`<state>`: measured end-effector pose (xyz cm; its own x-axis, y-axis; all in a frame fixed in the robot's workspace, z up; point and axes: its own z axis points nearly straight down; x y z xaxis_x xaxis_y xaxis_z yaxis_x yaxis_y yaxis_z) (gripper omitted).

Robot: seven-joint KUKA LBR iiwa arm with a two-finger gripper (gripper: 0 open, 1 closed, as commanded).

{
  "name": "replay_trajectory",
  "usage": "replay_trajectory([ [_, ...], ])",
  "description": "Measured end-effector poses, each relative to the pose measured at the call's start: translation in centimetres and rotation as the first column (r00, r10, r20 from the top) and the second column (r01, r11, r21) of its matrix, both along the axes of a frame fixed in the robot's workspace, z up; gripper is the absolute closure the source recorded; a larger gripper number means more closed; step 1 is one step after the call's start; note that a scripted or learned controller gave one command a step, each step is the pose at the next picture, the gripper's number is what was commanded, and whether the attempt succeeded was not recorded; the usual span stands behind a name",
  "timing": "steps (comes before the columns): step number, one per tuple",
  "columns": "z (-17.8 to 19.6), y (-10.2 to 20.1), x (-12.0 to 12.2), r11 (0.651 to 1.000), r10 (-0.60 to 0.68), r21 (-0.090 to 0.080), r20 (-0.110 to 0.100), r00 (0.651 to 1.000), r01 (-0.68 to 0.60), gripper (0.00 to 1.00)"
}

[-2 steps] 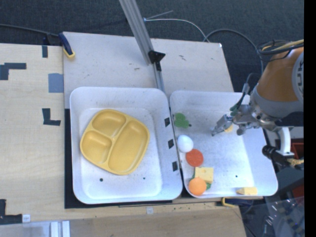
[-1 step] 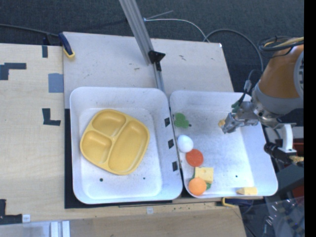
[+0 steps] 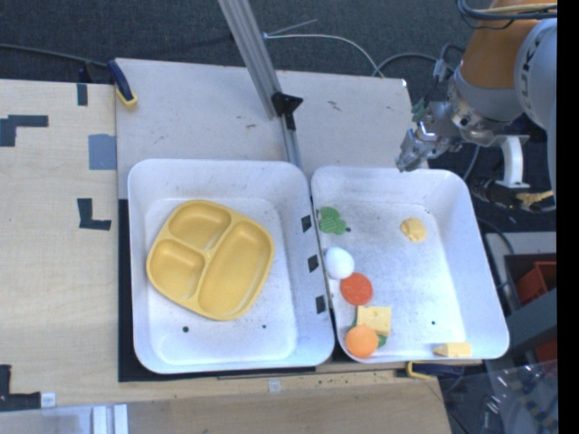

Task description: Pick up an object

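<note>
The small yellow lump [image 3: 413, 230] lies alone in the upper part of the right bin [image 3: 470, 242], with bare white floor all around it. The hand [image 3: 409, 156] hangs just above that bin's far rim, tipped down from the grey and orange arm [image 3: 507, 52] at the upper right; I cannot tell how its grip is set, and nothing shows in it. Along the bin's left side sit a green piece [image 3: 331, 221], a white ball [image 3: 339, 262], a red disc [image 3: 356, 288], a yellow block [image 3: 374, 318] and an orange ball [image 3: 362, 341], close together. A small yellow wedge [image 3: 451, 350] rests by the near rim. The left bin [image 3: 145, 197] holds a yellow divided plate [image 3: 210, 259] on the counter [image 3: 181, 107].
</note>
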<state>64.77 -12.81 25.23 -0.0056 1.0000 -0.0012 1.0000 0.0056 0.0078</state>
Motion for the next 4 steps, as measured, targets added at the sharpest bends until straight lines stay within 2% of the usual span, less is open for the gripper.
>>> replay_trajectory([
  [1, 0.8, -0.2, -0.3, 1.000, -0.003, -0.002, -0.009, 1.000, 0.003, 1.00],
  [4, 3.6, -0.1, -0.3, 1.000, 0.000, -0.007, -0.011, 1.000, 0.000, 1.00],
])
